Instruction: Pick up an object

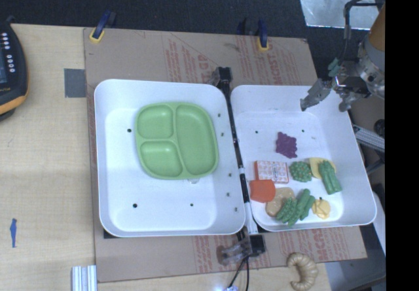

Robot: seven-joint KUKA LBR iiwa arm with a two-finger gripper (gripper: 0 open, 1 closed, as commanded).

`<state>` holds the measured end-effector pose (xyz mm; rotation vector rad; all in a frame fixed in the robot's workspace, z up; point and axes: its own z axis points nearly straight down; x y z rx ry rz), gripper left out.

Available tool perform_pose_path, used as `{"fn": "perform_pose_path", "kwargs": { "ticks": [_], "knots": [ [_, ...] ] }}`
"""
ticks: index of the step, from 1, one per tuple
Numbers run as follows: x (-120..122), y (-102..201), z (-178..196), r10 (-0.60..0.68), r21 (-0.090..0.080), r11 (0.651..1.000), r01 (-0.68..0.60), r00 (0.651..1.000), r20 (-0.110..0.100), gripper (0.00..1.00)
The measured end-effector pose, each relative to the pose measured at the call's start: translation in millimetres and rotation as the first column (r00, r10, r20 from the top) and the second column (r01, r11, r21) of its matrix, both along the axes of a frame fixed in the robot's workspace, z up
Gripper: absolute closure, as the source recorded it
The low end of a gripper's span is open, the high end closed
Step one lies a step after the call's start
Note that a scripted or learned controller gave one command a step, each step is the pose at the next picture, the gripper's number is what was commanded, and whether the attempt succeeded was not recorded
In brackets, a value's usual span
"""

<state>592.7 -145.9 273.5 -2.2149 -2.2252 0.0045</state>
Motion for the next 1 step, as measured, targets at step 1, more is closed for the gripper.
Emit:
{"fn": "perform_pose_path", "kwargs": {
  "ticks": [1],
  "knots": [
    [3.1, 38.1, -94.1, 0.005, 0.003, 1.000, -0.005, 1.000, -0.009, 0.00]
  ]
}}
